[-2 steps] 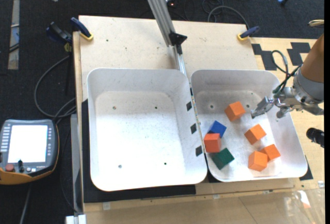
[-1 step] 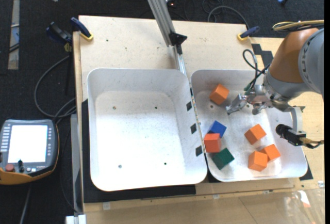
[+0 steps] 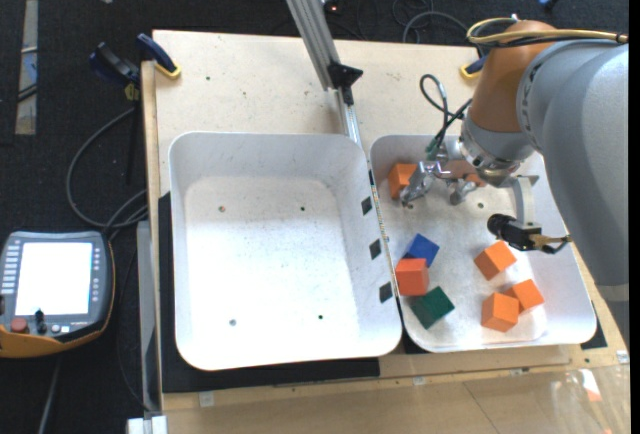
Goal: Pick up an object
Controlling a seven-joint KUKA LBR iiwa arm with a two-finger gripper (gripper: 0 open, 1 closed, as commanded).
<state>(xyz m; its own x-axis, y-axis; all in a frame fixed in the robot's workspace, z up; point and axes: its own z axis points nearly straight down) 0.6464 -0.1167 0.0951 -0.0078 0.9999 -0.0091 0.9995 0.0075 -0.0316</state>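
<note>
My gripper (image 3: 434, 192) hangs low over the back of the right bin (image 3: 560, 327), open, with nothing between its fingers. An orange block (image 3: 400, 177) sits just left of the left fingertip (image 3: 411, 196), touching or nearly touching it. Further forward in the same bin lie a blue block (image 3: 424, 248), an orange-red block (image 3: 411, 276) and a dark green block (image 3: 432, 306). Three more orange blocks (image 3: 494, 260) (image 3: 528, 294) (image 3: 499, 312) are grouped at the front right.
The left bin (image 3: 190, 222) stands beside the right one, and their walls meet at a ridge with black tabs (image 3: 375, 232). A slanted metal rail (image 3: 305, 7) comes down to the bins' back junction. A teach pendant (image 3: 55, 292) lies off the bench at the left.
</note>
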